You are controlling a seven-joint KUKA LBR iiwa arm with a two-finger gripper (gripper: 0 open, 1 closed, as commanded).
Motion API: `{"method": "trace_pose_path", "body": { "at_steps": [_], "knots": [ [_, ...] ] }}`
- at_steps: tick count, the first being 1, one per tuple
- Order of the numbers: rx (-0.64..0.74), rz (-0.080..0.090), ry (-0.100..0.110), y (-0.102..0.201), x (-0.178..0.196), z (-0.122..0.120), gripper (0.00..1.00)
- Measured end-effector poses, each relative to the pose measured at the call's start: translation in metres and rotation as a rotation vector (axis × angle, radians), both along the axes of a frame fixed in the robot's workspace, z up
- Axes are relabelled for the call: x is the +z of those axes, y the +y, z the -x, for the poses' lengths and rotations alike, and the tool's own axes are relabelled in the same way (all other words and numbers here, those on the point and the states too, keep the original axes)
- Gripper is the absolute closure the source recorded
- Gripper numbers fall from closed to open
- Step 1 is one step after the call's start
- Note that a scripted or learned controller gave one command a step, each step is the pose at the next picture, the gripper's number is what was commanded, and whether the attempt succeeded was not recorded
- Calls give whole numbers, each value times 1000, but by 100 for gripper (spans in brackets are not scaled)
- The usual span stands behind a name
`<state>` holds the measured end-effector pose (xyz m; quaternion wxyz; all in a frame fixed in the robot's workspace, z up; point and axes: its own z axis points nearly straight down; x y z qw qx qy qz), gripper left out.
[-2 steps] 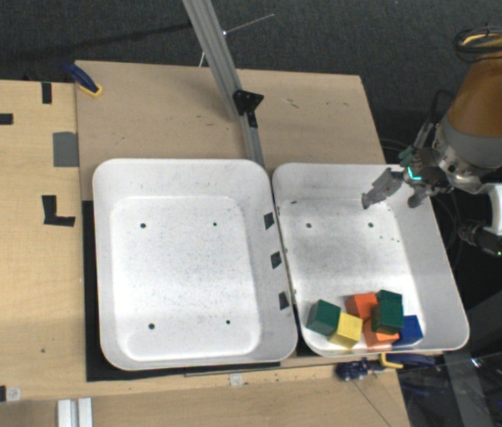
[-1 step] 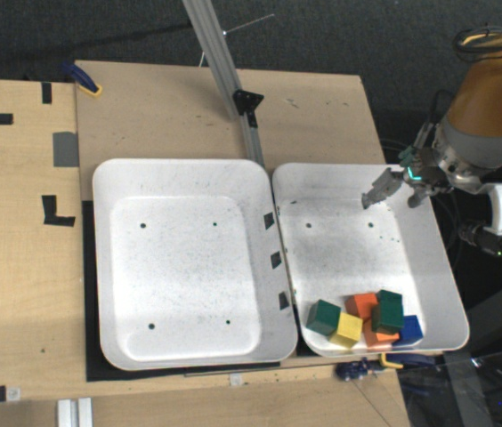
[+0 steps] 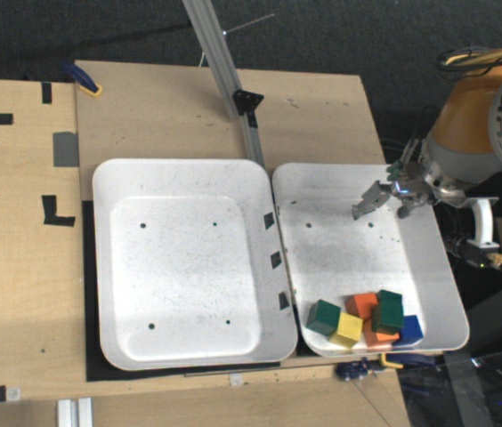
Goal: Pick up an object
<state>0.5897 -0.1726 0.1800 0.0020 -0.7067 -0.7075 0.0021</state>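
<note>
Camera view, claw (image 3: 384,198) over right bin (image 3: 322,238), blocks (image 3: 365,318) clustered at near edge

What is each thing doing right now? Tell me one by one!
Gripper: above the far part of the right bin, holding nothing.
Blocks: piled together in the right bin's near corner, untouched.
Right bin: flat on the bench, blocks inside.
Left bin: flat on the bench beside it.
</note>
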Motion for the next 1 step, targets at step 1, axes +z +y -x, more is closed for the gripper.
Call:
{"method": "trace_pose_path", "body": {
  "at_steps": [1],
  "knots": [
    [-1,0,2,-9,-57,2,0]
  ]
}}
